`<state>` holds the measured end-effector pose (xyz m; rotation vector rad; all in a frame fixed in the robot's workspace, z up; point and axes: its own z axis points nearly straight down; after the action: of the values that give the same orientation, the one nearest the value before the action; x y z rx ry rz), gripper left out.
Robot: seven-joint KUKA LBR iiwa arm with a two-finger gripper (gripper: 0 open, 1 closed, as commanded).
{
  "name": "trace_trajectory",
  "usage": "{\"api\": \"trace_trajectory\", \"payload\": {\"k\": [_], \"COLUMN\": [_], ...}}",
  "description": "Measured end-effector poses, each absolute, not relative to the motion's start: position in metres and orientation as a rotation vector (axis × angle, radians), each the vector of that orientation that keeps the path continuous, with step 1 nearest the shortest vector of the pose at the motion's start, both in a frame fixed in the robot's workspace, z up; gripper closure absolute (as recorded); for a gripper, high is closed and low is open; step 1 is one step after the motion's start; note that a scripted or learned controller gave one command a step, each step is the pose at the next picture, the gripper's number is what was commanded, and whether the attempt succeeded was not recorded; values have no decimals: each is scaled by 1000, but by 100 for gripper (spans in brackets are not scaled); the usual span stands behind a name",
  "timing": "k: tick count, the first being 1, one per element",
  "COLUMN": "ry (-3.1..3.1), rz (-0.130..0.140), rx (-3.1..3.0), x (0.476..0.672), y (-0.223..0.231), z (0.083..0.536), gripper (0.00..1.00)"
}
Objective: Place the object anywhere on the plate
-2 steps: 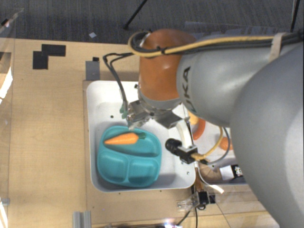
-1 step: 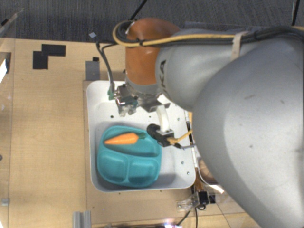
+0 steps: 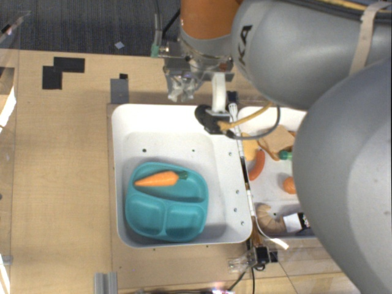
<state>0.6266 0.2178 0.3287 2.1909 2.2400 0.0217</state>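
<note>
The carrot lies on the teal plate, in the long compartment along the plate's far side. It is a small toy-like carrot, bright orange and smooth. It tapers to a point at the view's left and thickens toward the right, where a short dark green stub marks the top. It lies nearly level across the compartment, a little tilted, with its body resting on the compartment floor and apart from the ridge that divides off the two smaller compartments nearer the camera. The plate is rounded at the corners and sits on the floor of the left bin, toward that bin's near edge, with bare white floor beyond it. The gripper hangs under the orange band of the grey arm, over the far rim of the left bin and well apart from the plate and the carrot. Whether its jaws stand apart or together cannot be made out from this angle, and nothing can be seen held in it. In the right bin, partly hidden by the arm, lie a reddish sausage-shaped piece, a tan flat piece, a small orange thing and a pale ribbed shell-like thing near the front rim. On the wooden bench to the left of the bins sits a black angular patch.
</note>
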Motion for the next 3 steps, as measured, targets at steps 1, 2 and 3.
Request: {"api": "trace_trajectory", "payload": {"k": [1,2,3], "ry": [2199,1910,1223], "rz": [-10,19,7], "rx": [2246,2492,2897], "x": [627,671,670], "y": [223,237,236], "z": [240,89,87], "gripper": [100,100,100]}}
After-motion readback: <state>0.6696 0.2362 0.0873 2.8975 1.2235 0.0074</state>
